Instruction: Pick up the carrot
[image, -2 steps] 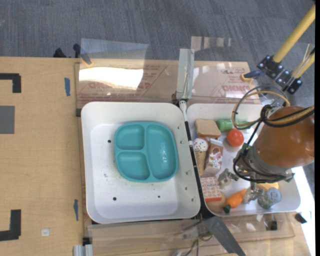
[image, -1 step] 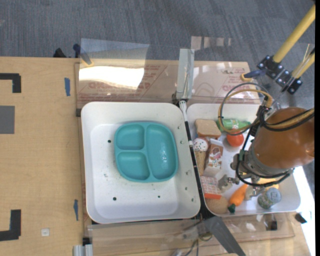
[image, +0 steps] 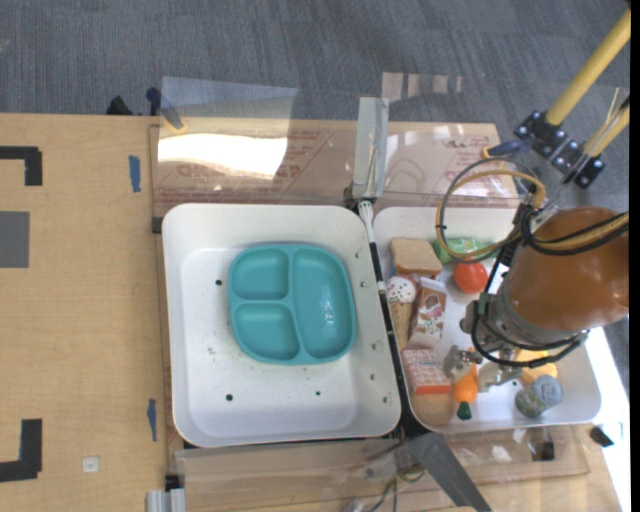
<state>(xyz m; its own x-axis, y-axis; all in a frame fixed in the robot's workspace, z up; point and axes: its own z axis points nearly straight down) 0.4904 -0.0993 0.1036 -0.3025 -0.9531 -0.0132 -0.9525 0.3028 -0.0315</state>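
Carrot (image: 464, 385) lies in the right bin (image: 590, 395), close to its near wall, a short orange stub with a green tip pointing toward the near edge. Its long axis runs roughly near-to-far, tilted a little. Gripper (image: 478, 368) hangs directly over it, just to the far side and slightly right, so the carrot sits at or under the fingertips. Whether it is closed on anything cannot be told from this slant, since the orange wrist (image: 570, 280) and cables hide much of it. Around the carrot are a red packet (image: 428, 374) to the left, a grey-blue lump (image: 538, 396) to the right, and a tomato (image: 470, 274) farther off. The left bin (image: 190, 330) holds a teal tray (image: 293, 303). A grasp here probably needs closing across the carrot's short width, that is, left to right.
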